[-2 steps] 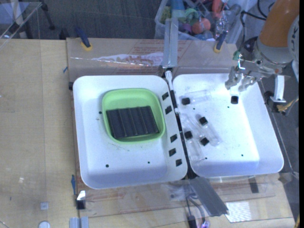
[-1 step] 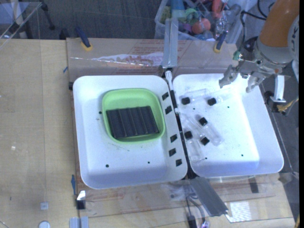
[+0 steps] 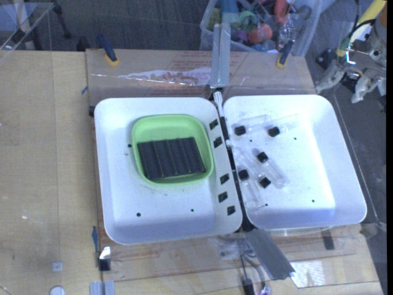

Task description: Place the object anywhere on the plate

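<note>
- We cannot tell the finger state of the gripper [image 3: 362, 85], which sits at 2 o'clock beyond the right bin [image 3: 319, 195], clear of it.
- We find the object, a dark ribbed slab [image 3: 171, 158], lying flat on the green plate [image 3: 169, 125].
- We locate the plate in the left bin [image 3: 116, 183], toward 9 o'clock.
- We note clear vials with black caps [image 3: 261, 158] scattered in the right bin.
</note>
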`<state>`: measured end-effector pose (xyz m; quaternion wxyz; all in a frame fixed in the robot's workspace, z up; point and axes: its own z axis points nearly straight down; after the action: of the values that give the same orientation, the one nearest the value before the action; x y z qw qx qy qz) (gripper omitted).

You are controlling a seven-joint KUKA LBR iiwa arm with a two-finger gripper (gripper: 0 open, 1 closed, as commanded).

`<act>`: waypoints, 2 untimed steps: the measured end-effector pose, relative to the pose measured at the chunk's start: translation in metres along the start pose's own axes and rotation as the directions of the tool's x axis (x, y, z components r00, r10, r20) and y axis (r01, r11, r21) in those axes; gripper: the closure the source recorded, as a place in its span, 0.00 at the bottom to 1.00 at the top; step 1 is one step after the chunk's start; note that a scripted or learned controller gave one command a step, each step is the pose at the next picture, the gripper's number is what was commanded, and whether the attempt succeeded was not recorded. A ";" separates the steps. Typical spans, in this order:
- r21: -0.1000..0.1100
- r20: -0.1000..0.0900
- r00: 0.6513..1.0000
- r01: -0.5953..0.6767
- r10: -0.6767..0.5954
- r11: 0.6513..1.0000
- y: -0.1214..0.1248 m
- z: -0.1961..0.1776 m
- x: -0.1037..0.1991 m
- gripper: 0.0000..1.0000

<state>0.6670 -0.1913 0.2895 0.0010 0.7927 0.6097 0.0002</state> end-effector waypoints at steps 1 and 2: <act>0.000 0.001 0.999 -0.052 0.052 0.999 0.005 -0.110 -0.015 0.00; 0.001 0.001 0.999 -0.051 0.051 0.999 0.005 -0.109 -0.014 0.00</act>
<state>0.6676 -0.2063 0.3987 0.0007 0.8080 0.5892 -0.0004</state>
